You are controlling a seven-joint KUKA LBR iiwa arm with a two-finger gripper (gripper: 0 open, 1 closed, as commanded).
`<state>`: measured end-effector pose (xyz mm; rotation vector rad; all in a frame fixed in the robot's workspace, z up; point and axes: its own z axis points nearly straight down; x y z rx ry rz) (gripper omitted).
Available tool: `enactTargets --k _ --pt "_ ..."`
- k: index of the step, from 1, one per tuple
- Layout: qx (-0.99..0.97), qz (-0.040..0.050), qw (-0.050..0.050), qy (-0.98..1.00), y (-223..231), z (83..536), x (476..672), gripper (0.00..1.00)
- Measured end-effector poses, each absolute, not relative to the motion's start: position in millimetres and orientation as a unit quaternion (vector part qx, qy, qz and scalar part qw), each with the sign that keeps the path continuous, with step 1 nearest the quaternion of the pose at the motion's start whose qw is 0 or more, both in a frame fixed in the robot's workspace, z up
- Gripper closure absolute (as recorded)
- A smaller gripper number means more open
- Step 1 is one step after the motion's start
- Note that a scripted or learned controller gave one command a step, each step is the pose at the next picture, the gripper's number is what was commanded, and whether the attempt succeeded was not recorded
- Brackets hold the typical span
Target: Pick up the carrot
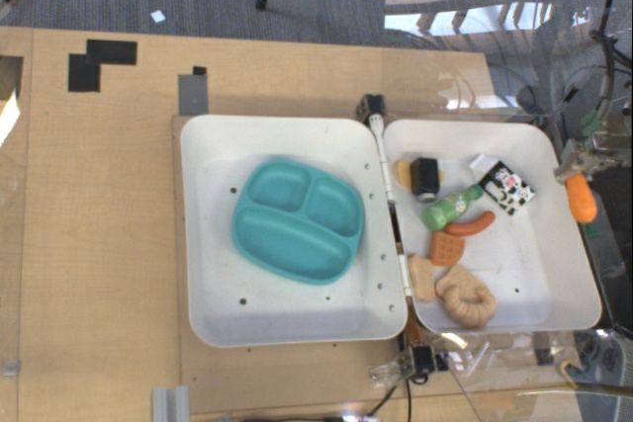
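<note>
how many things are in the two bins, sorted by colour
Teal: 1, the divided plate in the left bin
Green: 1, the bottle
Black or black and white: 2, the black block, the patterned carton
Red or orange: 2, the sausage, the waffle
Tan: 2, the flat piece, the pastry
Total: 8
An orange carrot sits at the right bin's edge, uncounted.

Open room around teal tray (297, 220)

One fixed camera looks down at a slant on the worktop (99, 262) from above. It takes in both bins (198, 311), with floor beyond.
</note>
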<state>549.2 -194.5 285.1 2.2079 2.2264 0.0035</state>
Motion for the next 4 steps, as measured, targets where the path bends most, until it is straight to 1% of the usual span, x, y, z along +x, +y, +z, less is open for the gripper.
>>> enactTargets --k 1,2,3,4 --pt "0.687 0.0001 -0.002 0.726 -132.7 191.5 522.9 0.0" --pt "0.673 0.0065 0.014 0.739 -172.2 106.9 564.9 0.0" --pt "0.729 0.003 0.005 0.685 -173.0 88.6 536.7 0.0" --pt "0.726 0.0049 0.008 0.687 -172.2 100.4 539.9 1.0"
